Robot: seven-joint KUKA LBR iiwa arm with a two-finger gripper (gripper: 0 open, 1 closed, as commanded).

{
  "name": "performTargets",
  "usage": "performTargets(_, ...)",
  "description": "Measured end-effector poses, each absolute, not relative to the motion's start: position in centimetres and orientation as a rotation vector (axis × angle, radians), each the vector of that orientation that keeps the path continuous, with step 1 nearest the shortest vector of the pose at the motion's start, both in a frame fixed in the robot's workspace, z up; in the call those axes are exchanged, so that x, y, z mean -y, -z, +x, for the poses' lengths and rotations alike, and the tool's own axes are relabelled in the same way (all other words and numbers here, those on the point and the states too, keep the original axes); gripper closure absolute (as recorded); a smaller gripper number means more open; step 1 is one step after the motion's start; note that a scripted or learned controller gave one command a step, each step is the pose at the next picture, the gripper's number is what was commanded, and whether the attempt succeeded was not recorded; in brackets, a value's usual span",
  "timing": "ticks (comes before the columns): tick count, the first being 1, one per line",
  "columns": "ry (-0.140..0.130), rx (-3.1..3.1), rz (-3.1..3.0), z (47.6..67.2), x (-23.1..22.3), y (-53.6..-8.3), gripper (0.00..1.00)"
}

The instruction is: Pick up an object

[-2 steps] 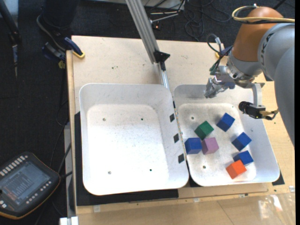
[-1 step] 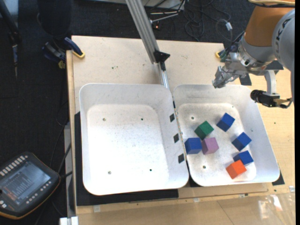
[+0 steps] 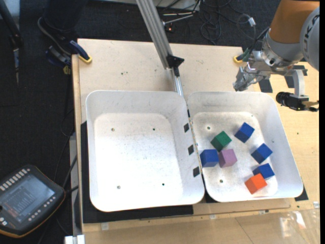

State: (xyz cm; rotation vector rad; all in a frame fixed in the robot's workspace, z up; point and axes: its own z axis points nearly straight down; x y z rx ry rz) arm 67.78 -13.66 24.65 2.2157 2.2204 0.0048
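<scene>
Several small cubes lie in the right bin: a green cube, a purple cube touching a blue cube, another blue cube farther back, two more blue cubes on the right, and an orange cube at the front. My gripper hangs above the far rim of the right bin, well above the cubes, its fingers pointing down with nothing visible between them.
The left bin sits beside the right one. A slanted metal pole runs from the top down to the gap between the bins. A teach pendant lies at the lower left, off the bench.
</scene>
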Motion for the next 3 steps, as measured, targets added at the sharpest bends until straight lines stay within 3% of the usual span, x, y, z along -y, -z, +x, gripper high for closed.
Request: performTargets(3, 0.0, -2.232, 2.215, 61.5, -0.5, -23.7, 1.0)
